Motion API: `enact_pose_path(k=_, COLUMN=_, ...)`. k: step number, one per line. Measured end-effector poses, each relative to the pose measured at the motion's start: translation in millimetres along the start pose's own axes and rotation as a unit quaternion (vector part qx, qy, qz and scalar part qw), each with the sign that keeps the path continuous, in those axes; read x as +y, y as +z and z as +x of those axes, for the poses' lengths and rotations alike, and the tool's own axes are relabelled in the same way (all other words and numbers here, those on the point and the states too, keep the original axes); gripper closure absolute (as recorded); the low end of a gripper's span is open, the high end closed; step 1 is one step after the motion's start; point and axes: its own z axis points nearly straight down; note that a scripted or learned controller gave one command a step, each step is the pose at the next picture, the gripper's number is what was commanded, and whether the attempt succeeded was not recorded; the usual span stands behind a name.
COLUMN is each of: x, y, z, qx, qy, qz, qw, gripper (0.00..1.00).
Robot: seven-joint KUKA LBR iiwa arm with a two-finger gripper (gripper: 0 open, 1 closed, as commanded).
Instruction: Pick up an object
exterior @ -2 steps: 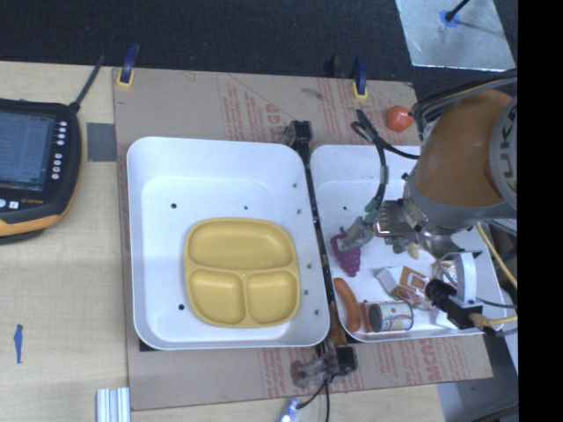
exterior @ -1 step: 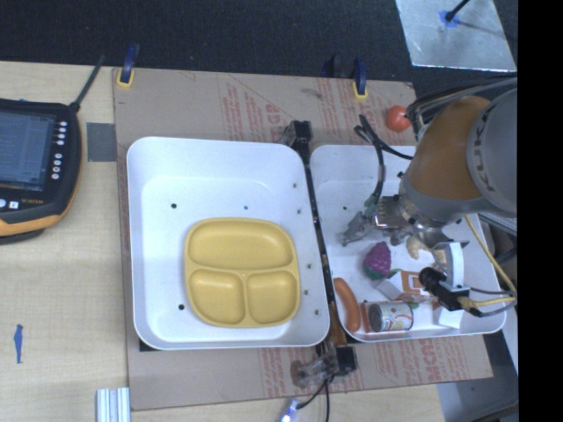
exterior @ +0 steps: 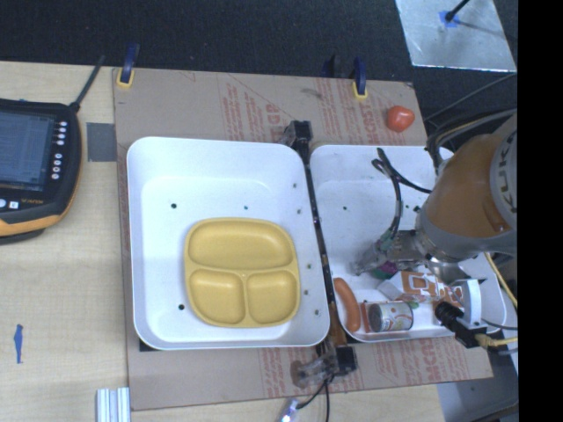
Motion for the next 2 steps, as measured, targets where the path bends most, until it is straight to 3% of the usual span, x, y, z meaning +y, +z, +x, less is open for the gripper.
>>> enact_pose_path(k=1, x=0.2, y=-10.3, z=-1.0, qx=-0.001, qy=-0.002, qz=0.0, qw=1.0, gripper=1.0)
enact_pose_path(k=2, x=48.2, y=-101.1, z=74.9, qx=0.0, qy=0.0, qz=-0.001, qw=1.0, gripper=1.0)
